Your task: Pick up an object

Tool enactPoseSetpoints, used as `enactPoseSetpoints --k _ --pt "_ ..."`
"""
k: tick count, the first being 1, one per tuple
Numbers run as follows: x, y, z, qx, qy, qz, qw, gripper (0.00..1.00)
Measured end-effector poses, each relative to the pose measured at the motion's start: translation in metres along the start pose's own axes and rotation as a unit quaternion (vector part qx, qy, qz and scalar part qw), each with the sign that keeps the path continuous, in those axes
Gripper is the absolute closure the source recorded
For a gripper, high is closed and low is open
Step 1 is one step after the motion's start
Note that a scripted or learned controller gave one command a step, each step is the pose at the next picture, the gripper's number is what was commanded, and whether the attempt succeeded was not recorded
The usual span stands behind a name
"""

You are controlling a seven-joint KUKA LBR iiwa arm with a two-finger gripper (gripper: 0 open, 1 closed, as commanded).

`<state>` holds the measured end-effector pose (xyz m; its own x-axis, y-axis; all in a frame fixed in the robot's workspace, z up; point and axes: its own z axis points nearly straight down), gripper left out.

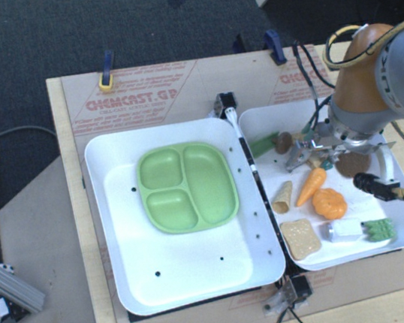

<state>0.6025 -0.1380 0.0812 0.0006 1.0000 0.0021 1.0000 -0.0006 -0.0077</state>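
Dark carpet frames the desk (175, 85) while I watch the hand (314, 150) (grip state: I cannot tell) hover right of centre, the carrot (310, 185) just below, slanting lower-left.

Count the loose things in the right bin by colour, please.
Orange: 2, carrot and orange fruit
Green: 2, green piece and broccoli
Tan: 2, bread slice and cone
Brown: 2, small ball and brown lump
Total: 8
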Motion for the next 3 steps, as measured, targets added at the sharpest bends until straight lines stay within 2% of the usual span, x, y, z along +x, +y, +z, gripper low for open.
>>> enactPoseSetpoints --k 1,2,3 --pt "-0.001 0.002 -0.015 -0.004 -0.001 0.001 1.0000 1.00" --pt "0.002 0.002 -0.079 -0.007 -0.002 -0.001 1.0000 1.00" --pt "0.003 0.001 -0.122 -0.007 -0.002 -0.001 1.0000 1.00"
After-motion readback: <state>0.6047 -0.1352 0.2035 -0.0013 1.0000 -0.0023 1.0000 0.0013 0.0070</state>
